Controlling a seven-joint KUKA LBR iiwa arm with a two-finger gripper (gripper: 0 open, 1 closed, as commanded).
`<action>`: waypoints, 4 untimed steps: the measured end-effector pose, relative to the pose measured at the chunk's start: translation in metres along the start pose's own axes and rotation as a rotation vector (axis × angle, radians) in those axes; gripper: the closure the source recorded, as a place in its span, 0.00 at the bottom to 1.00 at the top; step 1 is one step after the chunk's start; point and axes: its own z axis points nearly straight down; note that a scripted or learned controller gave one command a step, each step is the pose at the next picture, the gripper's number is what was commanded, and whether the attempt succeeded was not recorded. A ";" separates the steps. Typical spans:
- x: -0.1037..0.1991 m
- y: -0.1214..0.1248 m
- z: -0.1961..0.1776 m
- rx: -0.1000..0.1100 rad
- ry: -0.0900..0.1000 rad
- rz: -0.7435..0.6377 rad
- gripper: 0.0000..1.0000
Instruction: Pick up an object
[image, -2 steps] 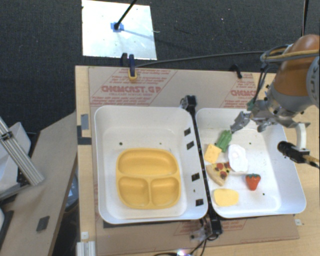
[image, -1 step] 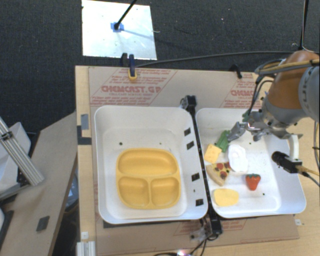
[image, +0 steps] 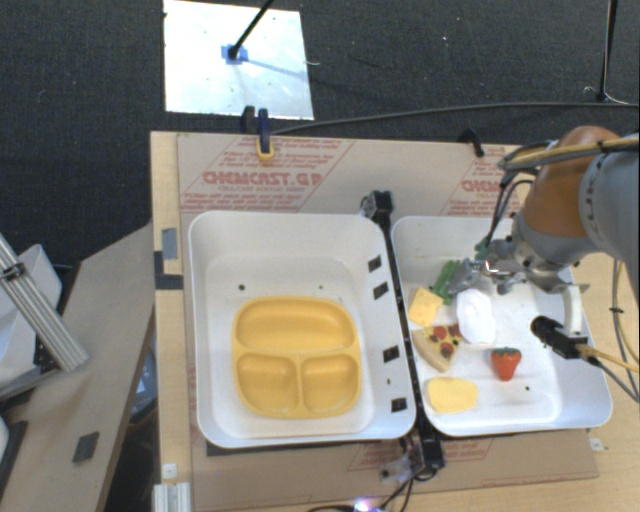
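While left bin (image: 290, 235) holds yellow tray (image: 296, 357) | right bin (image: 575, 405): strawberry (image: 506, 362), perhaps cheese (image: 452, 394)

The arm (image: 590, 190) runs off the right edge, hiding its base.

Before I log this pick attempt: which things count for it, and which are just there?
For the job: pincer, strawberry, pizza slice, white piece, yellow cheese square, yellow oval, green piece.

Lying about: yellow divided tray in the left bin, blue clamp.
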 end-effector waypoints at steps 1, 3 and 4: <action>0.000 0.002 0.017 -0.003 -0.001 0.001 0.00; -0.002 0.007 -0.058 -0.008 -0.001 -0.003 1.00; -0.002 0.008 -0.101 -0.003 0.000 -0.003 1.00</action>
